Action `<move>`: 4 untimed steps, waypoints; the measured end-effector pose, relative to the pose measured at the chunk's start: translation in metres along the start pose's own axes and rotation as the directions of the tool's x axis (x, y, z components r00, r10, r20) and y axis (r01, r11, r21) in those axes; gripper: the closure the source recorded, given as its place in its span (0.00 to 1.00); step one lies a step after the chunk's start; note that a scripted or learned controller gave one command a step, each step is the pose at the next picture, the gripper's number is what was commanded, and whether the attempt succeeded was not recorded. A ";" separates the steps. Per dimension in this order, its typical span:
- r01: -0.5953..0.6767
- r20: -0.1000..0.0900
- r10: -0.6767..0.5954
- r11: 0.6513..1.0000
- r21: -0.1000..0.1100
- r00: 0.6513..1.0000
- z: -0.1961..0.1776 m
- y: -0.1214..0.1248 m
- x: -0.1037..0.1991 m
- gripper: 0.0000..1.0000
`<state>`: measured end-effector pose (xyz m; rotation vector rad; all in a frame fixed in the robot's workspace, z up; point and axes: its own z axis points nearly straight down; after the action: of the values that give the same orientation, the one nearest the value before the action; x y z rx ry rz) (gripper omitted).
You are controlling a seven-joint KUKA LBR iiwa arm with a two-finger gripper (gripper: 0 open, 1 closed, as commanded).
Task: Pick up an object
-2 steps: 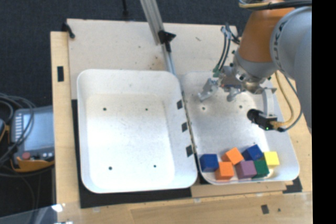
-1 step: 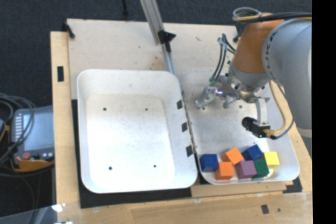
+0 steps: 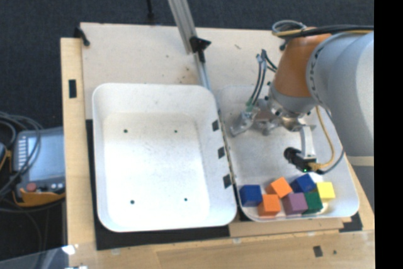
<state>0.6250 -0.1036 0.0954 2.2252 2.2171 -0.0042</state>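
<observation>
The arm (image 3: 334, 72) reaches in over the right bin (image 3: 252, 154), and the gripper (image 3: 242, 126) hangs above that bin's bare upper floor, near the wall shared with the left bin (image 3: 157, 154). The finger state cannot be read at this angle. Nothing is seen between them.

The candidate objects are small coloured blocks, all clustered along the right bin's near rim, well apart from the gripper. From the shared wall outward: a blue block (image 3: 250, 194), an orange block (image 3: 270, 204) with a second orange block (image 3: 281, 186) just behind it, a purple block (image 3: 294, 203), a green block (image 3: 313, 201), a dark blue block (image 3: 304, 183) and a yellow block (image 3: 325, 190). Most touch a neighbour.

Assessment: the blocks appear rigid, light and flat-sided, likely foam or wood, not fragile, and should hold under a firm pinch on opposite faces. The blue block stands slightly clear of the rest and offers the best finger clearance. Crowding among the others risks the fingers landing on two blocks at once.
</observation>
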 end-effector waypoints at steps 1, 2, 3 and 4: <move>-0.006 -0.002 0.006 1.000 -0.006 1.000 -0.013 0.001 -0.001 1.00; -0.002 0.000 0.002 1.000 -0.009 1.000 -0.074 0.007 -0.010 1.00; 0.005 0.000 -0.005 1.000 -0.011 1.000 -0.135 0.014 -0.017 1.00; 0.006 -0.001 -0.006 1.000 -0.009 1.000 -0.182 0.015 -0.019 1.00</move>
<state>0.6406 -0.1221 0.2777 2.2140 2.2203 0.0060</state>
